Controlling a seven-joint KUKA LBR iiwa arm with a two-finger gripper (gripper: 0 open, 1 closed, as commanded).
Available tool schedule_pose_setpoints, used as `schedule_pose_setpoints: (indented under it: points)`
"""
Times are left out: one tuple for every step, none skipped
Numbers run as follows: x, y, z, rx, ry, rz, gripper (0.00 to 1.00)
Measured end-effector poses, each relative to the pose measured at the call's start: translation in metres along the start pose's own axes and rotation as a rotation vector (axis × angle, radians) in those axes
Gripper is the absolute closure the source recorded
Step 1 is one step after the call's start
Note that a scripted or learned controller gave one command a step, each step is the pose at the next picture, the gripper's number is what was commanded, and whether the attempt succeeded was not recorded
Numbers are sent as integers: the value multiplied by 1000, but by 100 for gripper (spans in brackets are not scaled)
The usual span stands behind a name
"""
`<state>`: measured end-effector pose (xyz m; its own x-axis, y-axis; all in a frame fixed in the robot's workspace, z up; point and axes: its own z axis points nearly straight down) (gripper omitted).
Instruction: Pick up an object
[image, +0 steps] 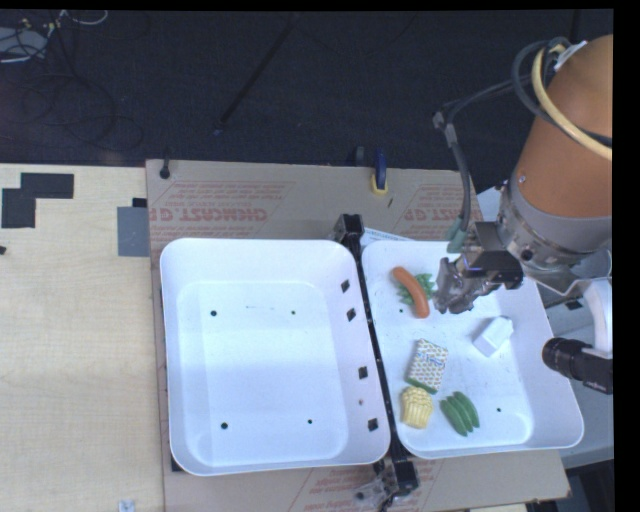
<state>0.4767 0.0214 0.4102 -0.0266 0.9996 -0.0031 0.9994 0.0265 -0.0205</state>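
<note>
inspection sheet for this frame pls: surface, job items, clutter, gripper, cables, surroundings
Surface: two white bins side by side, left bin, right bin, on a cardboard sheet.
Job's things: all in the right bin: carrot, white block, patterned packet, corn, green pods.
Clutter: nothing seen.
Gripper: gripper low over the right bin, beside the carrot; finger state unclear.
Cables: cable along the arm.
Surroundings: wooden bench, dark floor behind.

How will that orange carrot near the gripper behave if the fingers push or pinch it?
The carrot is long and rounded, so it will likely roll or pivot if nudged sideways. It looks like smooth plastic, probably light and stiff, and may slip from the gripper. It lies flat in the right bin.
</note>
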Motion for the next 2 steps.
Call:
schedule_pose_setpoints:
  points:
    - [1, 0, -9, 3, -1, -11, 100]
    - [2, 0, -18, 6, -1, -21, 100]
